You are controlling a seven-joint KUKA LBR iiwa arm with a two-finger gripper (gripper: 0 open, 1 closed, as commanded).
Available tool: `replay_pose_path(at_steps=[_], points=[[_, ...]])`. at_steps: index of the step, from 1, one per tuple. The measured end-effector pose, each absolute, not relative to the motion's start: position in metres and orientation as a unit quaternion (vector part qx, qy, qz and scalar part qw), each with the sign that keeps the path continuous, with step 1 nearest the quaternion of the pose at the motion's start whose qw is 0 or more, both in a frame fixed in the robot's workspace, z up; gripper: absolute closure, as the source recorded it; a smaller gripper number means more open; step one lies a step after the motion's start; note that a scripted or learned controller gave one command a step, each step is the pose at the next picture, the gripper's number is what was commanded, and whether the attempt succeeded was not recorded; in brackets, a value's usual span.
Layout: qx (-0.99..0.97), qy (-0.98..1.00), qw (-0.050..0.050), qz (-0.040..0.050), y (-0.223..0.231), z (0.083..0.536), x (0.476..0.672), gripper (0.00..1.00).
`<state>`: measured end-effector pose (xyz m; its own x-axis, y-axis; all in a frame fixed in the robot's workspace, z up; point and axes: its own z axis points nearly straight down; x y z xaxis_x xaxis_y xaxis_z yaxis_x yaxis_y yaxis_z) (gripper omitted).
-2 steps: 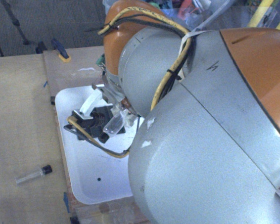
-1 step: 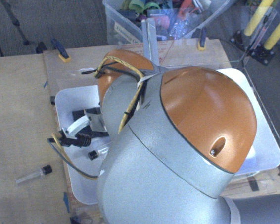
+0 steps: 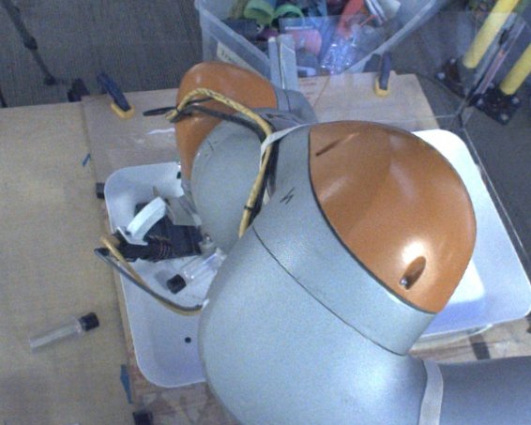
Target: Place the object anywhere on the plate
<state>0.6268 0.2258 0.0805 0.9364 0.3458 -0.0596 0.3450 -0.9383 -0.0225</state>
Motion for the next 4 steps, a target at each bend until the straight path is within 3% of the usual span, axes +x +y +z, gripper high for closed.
replay_pose_path(at_steps=[1,2,3,4], points=[[-0.921,-0.388,0.000,0.0020,0.226,0.185,0.652,1.00],[-0.922,-0.388,0.001,0.0018,0.226,0.185,0.652,0.00],[-0.956,-0.292,0.001,-0.0015,0.222,0.088,0.557,0.00],[-0.990,-0.141,0.000,-0.0027,0.223,0.087,0.567,0.00]])
